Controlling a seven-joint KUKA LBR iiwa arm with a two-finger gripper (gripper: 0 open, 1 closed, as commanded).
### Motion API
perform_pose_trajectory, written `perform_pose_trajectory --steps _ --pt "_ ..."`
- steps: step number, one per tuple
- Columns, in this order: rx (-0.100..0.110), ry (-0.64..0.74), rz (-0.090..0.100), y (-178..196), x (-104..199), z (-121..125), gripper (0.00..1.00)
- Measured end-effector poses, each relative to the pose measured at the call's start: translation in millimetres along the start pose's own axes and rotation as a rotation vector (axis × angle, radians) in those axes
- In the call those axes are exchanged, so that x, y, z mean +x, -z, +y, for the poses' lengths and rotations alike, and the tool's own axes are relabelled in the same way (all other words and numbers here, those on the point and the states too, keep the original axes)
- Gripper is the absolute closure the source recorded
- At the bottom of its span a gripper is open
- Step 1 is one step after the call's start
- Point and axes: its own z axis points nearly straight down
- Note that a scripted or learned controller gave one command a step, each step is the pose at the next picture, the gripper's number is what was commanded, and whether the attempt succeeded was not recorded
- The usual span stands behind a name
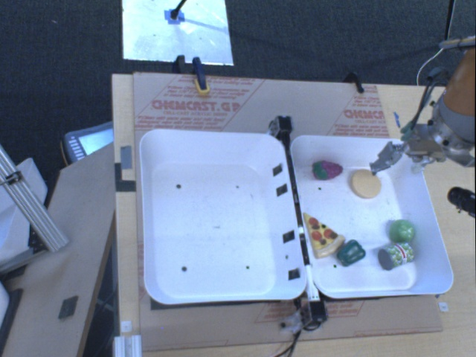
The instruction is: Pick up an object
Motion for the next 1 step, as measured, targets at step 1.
perform_pose_trajectory --steps 1 --pt "-0.021 0.002 -0.009 173.8 -41.0 39.4 0.0"
